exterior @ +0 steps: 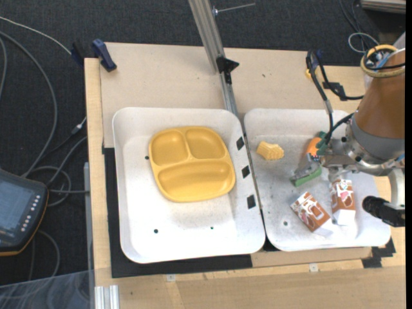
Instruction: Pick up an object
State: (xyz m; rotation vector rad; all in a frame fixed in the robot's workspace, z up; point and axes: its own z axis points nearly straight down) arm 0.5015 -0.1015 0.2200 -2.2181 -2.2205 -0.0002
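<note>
The tabletop [167, 76] is a big tan board, and two shallow white bins sit on it side by side. The left bin [129, 172] is a bit wider. A yellow plate [191, 163] with three parts lies flat in its middle, with white floor all around it.

The right bin [283, 224] holds the small things. The big grey and orange arm [385, 102] comes in from the right and hangs over the right half of this bin. The gripper [311, 170] at its end points down and to the left. I cannot tell if the jaws are wide or narrow, because they are dark and blurry and the arm covers part of them. A green thing [306, 179] lies right at the tip of the gripper. An orange thing [313, 148] is just above it, close to the arm.

A brown and white pack [309, 212] lies tilted near the front of the bin. Another brown and white pack [344, 200] lies just to its right. A small yellow lump [270, 150] sits alone near the left side of this bin, well apart from the packs.
</note>
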